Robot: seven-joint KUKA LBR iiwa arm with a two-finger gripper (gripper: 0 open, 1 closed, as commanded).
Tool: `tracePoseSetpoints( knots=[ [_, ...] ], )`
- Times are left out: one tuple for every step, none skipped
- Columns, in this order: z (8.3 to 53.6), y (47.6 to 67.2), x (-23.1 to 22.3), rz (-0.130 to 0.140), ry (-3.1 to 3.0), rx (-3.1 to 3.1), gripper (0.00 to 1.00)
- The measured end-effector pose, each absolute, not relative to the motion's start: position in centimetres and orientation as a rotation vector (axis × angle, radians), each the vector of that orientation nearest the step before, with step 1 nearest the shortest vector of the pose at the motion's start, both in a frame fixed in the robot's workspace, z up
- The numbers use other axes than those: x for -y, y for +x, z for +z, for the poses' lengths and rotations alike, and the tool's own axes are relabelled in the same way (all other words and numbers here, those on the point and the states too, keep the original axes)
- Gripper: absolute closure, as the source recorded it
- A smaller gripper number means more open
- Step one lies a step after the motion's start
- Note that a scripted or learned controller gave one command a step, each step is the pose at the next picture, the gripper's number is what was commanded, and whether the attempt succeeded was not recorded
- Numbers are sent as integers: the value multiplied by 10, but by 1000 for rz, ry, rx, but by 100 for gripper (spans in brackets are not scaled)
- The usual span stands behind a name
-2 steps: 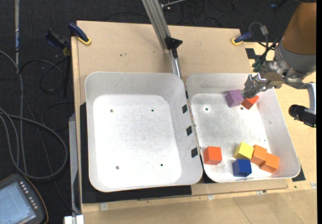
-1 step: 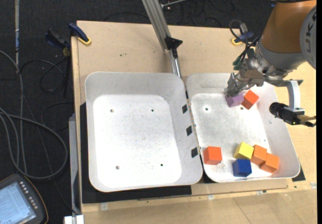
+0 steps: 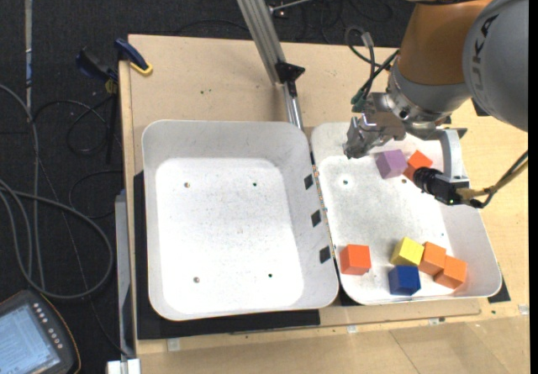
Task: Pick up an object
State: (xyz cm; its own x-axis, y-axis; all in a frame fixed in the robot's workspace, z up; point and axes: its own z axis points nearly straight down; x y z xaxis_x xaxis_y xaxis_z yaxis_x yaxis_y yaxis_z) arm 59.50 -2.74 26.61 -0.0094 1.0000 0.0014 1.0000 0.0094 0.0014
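I have the claw (image 3: 363, 142) low over the far corner of the right bin (image 3: 387, 221), up by the rim nearest the left bin (image 3: 220, 214). From this slanted view its tip is a dark cluster and I cannot tell whether it is spread or closed; nothing shows pinched in it

Nearest candidate: the purple cube (image 3: 390, 163), just beside the claw, off toward the arm's side and a touch nearer the camera. It is close to equal-sided, so I read no long axis to line up with. An orange block (image 3: 419, 161) sits just beyond it, partly hidden by the black fitting (image 3: 437, 183) and cable hanging off the wrist

My judgement: the coming move turns on a short shift toward the purple cube before descending; the orange neighbour crowds one side

Count in the right bin, as far as I can see:
- purple cube: one
- orange blocks: four, one by the purple cube, one alone (image 3: 355, 258) at the near edge, two touching (image 3: 443, 265) in the near right corner
- yellow cube (image 3: 408, 252): one
- blue cube (image 3: 404, 280): one, just in front of the yellow

Both bins sit on the bench (image 3: 210, 78)
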Motion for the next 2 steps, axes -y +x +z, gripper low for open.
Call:
tracePoseSetpoints(
  knots=[
    [263,594,-32,2,2212,-2233,100],
    [256,602,-85,2,2213,-2231,100]
  ],
)
